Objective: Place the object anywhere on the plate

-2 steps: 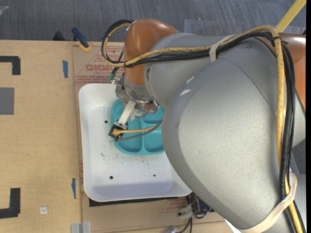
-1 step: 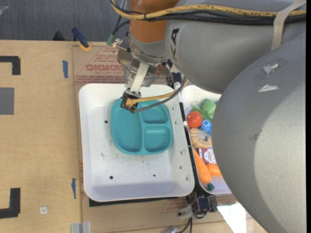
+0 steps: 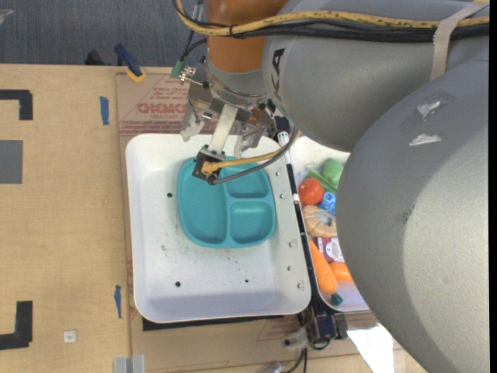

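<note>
A teal plate (image 3: 227, 207) with three compartments lies in the left white bin (image 3: 155, 247), toward its upper middle. My gripper (image 3: 231, 137) hangs over the plate's far edge, below the orange band of the arm. Nothing shows on the plate's teal surface. The right bin (image 3: 342, 301) holds the loose objects: a red round piece (image 3: 311, 191), a green piece (image 3: 334, 169), a small blue piece (image 3: 328, 202), a tan flat piece (image 3: 318, 222) and an orange carrot-like piece (image 3: 322, 269). I see none of these objects at the gripper.
The grey arm covers most of the right bin and the upper right of the view. The bins rest on cardboard (image 3: 62, 208) with blue tape marks (image 3: 104, 109). The front half of the left bin is bare white with small dark specks.
</note>
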Robot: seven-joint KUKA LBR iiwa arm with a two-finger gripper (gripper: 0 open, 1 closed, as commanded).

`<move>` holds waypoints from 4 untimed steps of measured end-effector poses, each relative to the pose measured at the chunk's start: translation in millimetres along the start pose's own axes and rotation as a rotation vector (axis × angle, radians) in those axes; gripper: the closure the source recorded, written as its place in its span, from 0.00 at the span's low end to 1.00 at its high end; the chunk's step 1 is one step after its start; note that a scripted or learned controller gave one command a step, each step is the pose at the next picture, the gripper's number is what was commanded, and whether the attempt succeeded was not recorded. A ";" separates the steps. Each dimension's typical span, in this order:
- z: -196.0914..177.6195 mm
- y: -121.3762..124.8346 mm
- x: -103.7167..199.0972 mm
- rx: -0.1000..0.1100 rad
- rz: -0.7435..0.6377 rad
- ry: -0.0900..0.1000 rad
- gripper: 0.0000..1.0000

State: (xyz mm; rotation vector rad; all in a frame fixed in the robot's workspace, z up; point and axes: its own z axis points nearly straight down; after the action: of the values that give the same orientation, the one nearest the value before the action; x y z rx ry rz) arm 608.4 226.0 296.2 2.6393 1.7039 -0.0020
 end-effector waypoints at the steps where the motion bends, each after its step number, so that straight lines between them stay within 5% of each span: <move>1: -10.4 -0.7 1.9 -0.002 -0.004 0.000 1.00; 2: -9.7 -0.9 1.9 0.000 -0.004 -0.001 0.00; 3: -20.2 -1.5 3.8 -0.003 -0.008 0.000 1.00; 4: 93.7 10.7 3.2 0.007 -0.341 -0.004 1.00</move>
State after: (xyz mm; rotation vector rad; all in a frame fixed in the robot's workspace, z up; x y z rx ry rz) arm 619.4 224.5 202.6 2.3145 2.1301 -0.0135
